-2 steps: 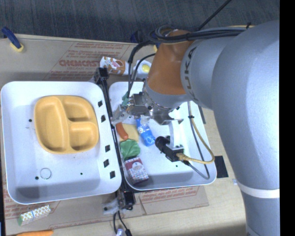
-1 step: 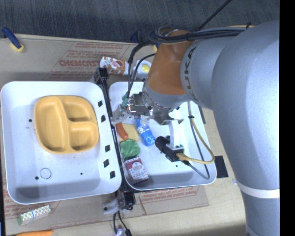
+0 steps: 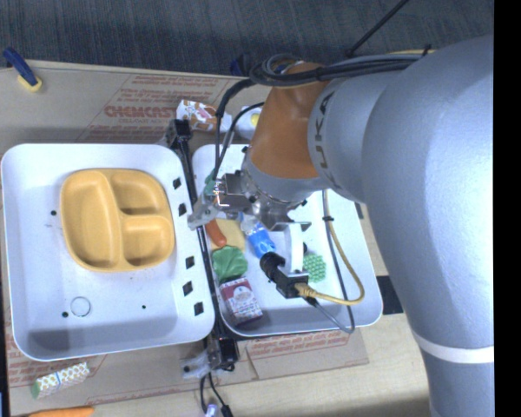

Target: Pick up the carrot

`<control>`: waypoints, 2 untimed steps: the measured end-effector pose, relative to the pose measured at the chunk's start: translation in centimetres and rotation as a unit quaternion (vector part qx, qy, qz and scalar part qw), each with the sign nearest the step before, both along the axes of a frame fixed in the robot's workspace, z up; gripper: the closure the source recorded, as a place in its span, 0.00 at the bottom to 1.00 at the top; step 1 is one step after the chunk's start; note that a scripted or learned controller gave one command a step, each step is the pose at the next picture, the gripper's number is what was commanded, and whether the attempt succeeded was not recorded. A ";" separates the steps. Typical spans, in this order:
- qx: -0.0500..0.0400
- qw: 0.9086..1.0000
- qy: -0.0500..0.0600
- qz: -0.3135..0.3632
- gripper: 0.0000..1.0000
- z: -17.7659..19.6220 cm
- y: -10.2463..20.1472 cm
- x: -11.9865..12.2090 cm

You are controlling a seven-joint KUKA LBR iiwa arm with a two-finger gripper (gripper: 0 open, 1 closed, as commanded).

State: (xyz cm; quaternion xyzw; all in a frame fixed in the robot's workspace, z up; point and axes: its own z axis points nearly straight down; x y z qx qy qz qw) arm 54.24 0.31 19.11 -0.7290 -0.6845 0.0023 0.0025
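The big grey arm (image 3: 417, 189) is closest to us and covers much of the right side. It has an orange band (image 3: 282, 133) near its end, and it bends down into the right bin (image 3: 365, 307). The gripper (image 3: 247, 207) sits low over the left part of that bin, near the wall between the two bins. I cannot tell how wide it is open, because the wrist hides it from up here, and I cannot tell if it has hold of anything.

The carrot (image 3: 216, 231) is a small orange thing lying in the right bin. It pokes out just below and a bit left of the gripper, very close to it. Just below the carrot lies a green leafy toy (image 3: 227, 261), and below that a small red box (image 3: 240, 301). A blue thing (image 3: 259, 241) lies just right of the carrot, and a green bumpy piece (image 3: 314, 266) lies farther right.

The left bin (image 3: 26, 233) holds a yellow tray (image 3: 117, 217) with three parts.
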 end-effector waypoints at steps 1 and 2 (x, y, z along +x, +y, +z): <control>0.000 1.000 0.001 0.002 1.00 1.0 0.0 0.0; 0.000 1.000 0.000 0.009 1.00 0.0 5.1 -5.4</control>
